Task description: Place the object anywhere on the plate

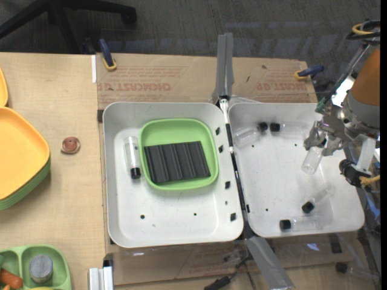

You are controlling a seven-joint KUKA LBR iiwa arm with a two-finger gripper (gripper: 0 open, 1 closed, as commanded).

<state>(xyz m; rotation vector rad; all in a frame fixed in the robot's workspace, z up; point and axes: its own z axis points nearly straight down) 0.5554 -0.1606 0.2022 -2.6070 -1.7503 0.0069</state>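
The green plate point(178, 132) lies in the left bin point(169, 222) with a dark ridged slab point(178, 162) on it. My gripper point(322, 142) hangs over the right side of the right bin point(272, 180), far from the plate. It is shut on the upper end of a clear vial point(311, 161), which slants down and left from between the fingers. Another clear vial with a black cap point(132, 157) lies just left of the plate on the bin floor.
Several more black-capped clear vials lie in the right bin: two near its back wall point(261, 127) and two near its front point(307, 207). A raised divider point(233, 162) separates the bins. Yellow plates point(21, 156) and a small red disc point(71, 144) sit on the bench at left.
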